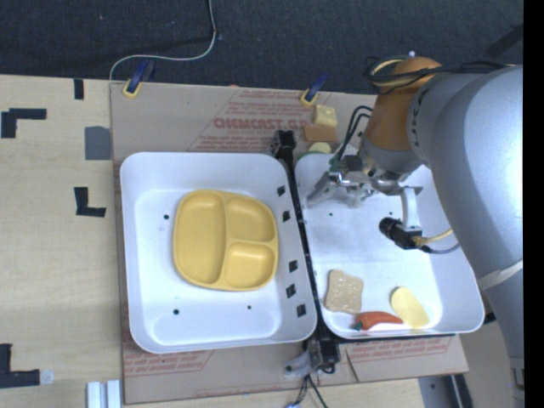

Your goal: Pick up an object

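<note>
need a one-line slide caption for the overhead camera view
KUKA arm's claw low over right white bin holding tan toast slice, red pepper, yellow piece; yellow divided plate in left bin.

The yellow three-compartment plastic plate [226, 239] lies in the middle of the left shallow white bin [144, 313], while in the right shallow white bin [459, 300] the tan bread slice [344, 291], small red pepper [378, 320] and pale yellow oval piece [410, 306] cluster toward six o'clock, the pepper touching the oval piece at its seven o'clock.

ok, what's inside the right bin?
In the right bin: a toast slice, an orange carrot, a yellow piece. The arm covers its far right corner.
</note>
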Motion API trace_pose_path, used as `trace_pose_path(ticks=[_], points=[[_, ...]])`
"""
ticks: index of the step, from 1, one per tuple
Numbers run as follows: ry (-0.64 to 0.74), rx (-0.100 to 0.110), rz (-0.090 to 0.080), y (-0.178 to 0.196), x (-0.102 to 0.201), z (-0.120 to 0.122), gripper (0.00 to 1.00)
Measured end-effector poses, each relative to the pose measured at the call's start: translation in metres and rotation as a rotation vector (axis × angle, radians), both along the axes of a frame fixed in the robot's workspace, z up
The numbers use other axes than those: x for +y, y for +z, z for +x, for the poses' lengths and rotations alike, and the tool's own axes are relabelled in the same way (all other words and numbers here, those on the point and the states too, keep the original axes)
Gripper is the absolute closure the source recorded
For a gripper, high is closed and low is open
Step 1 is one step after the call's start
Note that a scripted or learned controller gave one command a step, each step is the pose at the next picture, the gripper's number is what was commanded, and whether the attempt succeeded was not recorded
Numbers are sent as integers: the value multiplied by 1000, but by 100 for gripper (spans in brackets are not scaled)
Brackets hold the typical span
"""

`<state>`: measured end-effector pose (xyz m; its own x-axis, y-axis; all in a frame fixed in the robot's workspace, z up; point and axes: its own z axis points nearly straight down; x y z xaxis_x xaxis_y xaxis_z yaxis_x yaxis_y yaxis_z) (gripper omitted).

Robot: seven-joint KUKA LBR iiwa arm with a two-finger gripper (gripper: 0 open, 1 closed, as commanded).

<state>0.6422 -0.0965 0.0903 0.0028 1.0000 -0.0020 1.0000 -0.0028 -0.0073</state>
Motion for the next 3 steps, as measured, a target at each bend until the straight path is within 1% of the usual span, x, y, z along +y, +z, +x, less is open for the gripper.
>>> trace_pose_path(ticks=[1, 2, 3], points=[[5, -6, 1, -7, -4, 26, 0], [6, -7, 0, 4, -3, 26, 100], [8, -14, 5, 100, 57, -43, 100]])
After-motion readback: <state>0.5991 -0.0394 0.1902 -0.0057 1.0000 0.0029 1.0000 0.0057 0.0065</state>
